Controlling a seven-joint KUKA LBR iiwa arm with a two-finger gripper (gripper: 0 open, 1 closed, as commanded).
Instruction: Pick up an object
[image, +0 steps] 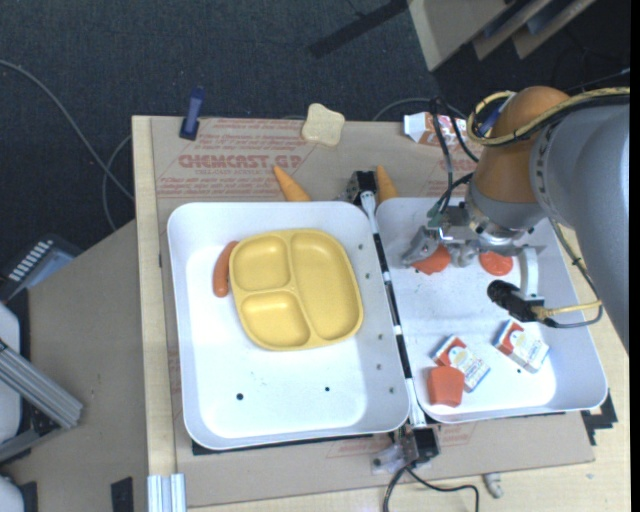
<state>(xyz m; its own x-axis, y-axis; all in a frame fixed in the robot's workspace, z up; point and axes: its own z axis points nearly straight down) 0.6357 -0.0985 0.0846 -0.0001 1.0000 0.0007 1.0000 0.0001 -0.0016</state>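
I'm bringing the hand (462, 250) down over the far end of the right bin (570, 385), between two red-orange round pieces: one (433, 262) at its left, the other (496, 264) at its right. Can't tell if it's clenched or released; nothing visibly grasped. I'm judging the left piece nearest, so I'm centring on it, keeping off the bin wall, before closing.

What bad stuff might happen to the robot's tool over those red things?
The tool sits low between two red pieces, near the right bin's back wall. It might close on neither piece, or nudge one away. The black cable trailing beside it could perhaps drag the small packets.
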